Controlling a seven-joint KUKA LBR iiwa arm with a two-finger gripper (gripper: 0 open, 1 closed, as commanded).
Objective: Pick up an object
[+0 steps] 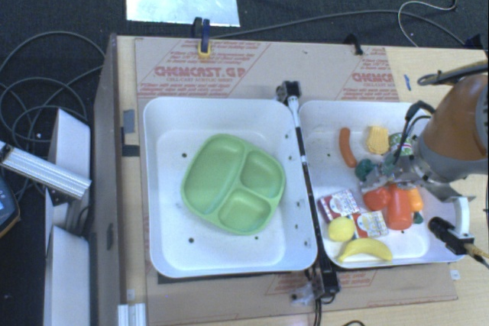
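Down among the toy food [386, 202] sit the fingers [380, 178] — spread unclear.

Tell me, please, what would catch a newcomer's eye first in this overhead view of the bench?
The pale green divided plastic plate stands out first, lying alone in the shallow white left bin. Next comes the bright cluster of toy food in the shallow white right bin: a yellow plastic banana near its front edge and an orange-red plastic pepper beside the arm's tool, which reaches in from the right.
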